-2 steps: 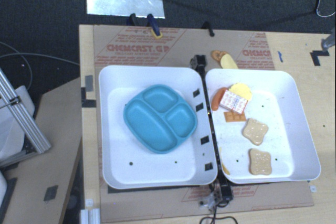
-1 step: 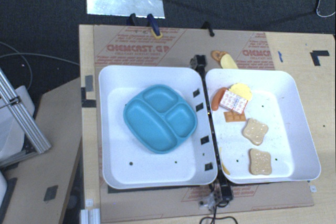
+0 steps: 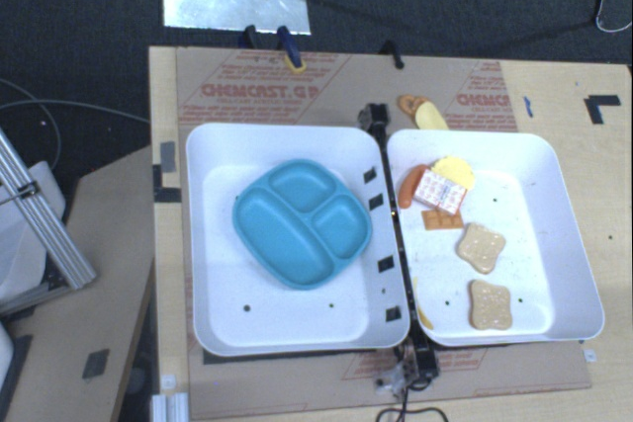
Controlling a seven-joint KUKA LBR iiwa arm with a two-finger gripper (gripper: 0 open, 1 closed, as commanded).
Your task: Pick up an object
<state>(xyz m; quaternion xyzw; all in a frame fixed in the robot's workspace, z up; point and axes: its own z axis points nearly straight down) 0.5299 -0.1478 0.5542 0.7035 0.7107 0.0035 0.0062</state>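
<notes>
The 2 shallow white bins sit side by side on the counter point(image 3: 554, 99), sharing a middle wall. The left bin point(image 3: 213, 163) carries a single blue divided plate point(image 3: 302, 222), lying flat and turned at a slant, with bare floor on all sides of it. The right bin point(image 3: 569, 242) carries the likely targets. At its upper left, a small heap gathers against the middle wall: an orange sausage-shaped piece point(image 3: 407, 185), a red-and-white patterned packet point(image 3: 441, 192) lying partly over a yellow block point(image 3: 455, 171), and a small brown waffle-like square point(image 3: 442, 219) just below them. These pieces touch or overlap, so a grasp there would probably crowd against neighbours and the wall.

2 toast-shaped slices lie apart from the heap: the upper slice point(image 3: 481, 247) near the bin's centre, the lower slice point(image 3: 490, 304) toward the near edge. Each has open floor around it, and the right half of this bin is bare, which suits an arm reaching in from that side. By my judgement the upper slice is the easiest pick, though it lies flat and low, so the grip would need to reach almost to the bin floor.

A yellow and tan piece point(image 3: 425, 112) rests on the counter just beyond the right bin's far rim. How the jaws stand I cannot tell.
</notes>
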